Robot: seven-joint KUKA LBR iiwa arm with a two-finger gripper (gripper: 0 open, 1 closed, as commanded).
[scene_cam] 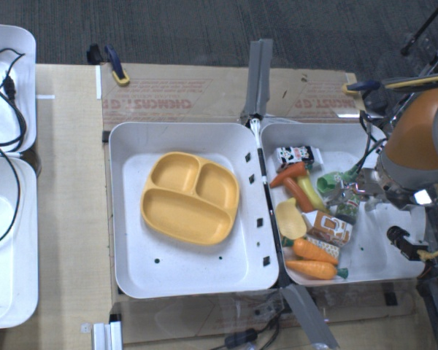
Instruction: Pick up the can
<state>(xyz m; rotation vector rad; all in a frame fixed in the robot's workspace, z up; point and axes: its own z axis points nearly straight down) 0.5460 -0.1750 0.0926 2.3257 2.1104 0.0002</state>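
The can (344, 210) looks like a small dark green cylinder lying in the right bin (372, 257), between a green leafy item (329, 181) and a brown snack box (330, 229). It is partly hidden by the gripper. My gripper (348, 192) reaches in from the right and sits low over the pile, right above the can's upper edge. The arm's orange band (417, 131) is above the bin's right side.
The right bin also holds a black-and-white carton (298, 154), carrots (314, 251), a red-orange pepper (288, 173), a yellow-green piece (307, 189) and a pale yellow item (290, 219). In the left bin (131, 254) lies a yellow divided plate (190, 197). Cables hang at the right.
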